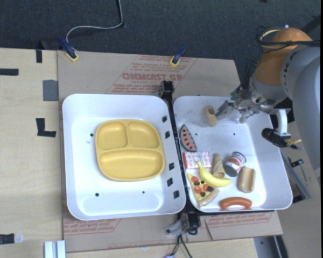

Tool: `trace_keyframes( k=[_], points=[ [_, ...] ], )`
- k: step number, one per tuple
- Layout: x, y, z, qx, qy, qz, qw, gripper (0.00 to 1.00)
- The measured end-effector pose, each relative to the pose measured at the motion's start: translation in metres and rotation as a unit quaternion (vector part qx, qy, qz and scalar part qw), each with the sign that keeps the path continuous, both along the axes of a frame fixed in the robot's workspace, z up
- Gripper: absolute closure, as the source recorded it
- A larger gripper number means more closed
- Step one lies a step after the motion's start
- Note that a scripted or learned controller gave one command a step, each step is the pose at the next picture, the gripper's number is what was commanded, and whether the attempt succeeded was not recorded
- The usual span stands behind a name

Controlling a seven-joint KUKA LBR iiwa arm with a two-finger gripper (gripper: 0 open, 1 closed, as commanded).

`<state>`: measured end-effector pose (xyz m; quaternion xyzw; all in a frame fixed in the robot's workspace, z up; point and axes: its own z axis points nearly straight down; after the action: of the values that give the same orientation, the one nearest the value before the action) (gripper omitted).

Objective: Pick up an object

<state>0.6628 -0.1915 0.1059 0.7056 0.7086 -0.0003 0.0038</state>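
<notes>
My gripper [232, 113] hovers over the far part of the right bin [229, 138], its two fingers spread open with nothing between them. Just to its left lies a small tan roll [210, 115]. Nearer the front of the bin lie a watermelon slice [187, 138], a red-and-white packet [196, 159], a banana [212, 177], an ice cream cone [218, 165], a small can [234, 163], a bread bun [246, 179], a pizza slice [202, 190] and a red sausage [235, 202].
The left bin [81, 122] holds a yellow divided plate [130, 149]. A black divider with clips [172, 144] runs between the two bins. The grey arm with its orange band [282, 52] comes in from the upper right.
</notes>
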Motion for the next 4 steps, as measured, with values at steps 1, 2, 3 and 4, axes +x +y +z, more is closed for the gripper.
trace_keyframes(
  k=[1, 2, 3, 4],
  points=[
    [0.006, 0.031, -0.02, 0.0018, 0.002, -0.001, 1.0, 0.0],
    [0.007, 0.031, -0.009, 0.0006, 0.0, -0.001, 1.0, 1.0],
    [0.007, 0.031, -0.01, 0.0005, 0.001, -0.001, 1.0, 0.0],
    [0.007, 0.031, 0.0, 0.0004, 0.001, 0.0, 1.0, 1.0]
  ],
)
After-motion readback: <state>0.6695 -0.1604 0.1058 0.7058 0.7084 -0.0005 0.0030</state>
